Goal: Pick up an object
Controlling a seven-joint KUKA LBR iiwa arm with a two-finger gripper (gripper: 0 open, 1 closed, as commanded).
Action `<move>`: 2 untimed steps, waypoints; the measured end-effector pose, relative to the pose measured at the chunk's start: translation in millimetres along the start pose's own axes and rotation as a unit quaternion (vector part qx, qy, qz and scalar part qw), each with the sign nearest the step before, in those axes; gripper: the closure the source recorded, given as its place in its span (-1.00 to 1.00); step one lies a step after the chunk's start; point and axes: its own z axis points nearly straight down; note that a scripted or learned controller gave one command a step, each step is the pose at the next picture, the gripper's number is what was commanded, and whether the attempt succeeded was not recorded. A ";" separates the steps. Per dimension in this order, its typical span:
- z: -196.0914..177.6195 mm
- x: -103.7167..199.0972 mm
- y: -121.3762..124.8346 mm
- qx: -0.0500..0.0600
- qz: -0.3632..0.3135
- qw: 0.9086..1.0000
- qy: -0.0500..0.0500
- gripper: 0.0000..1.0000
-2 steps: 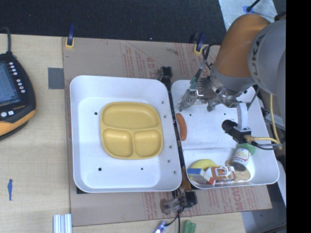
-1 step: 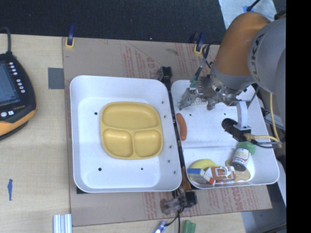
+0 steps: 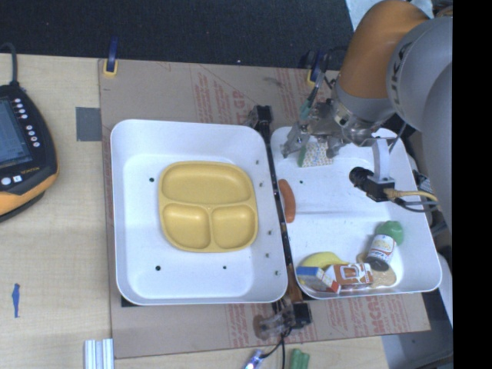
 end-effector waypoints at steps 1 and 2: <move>0.5 2.9 -36.7 0.001 0.001 1.000 -0.001 -1.00; 0.4 2.9 -36.7 0.001 0.001 1.000 -0.001 -1.00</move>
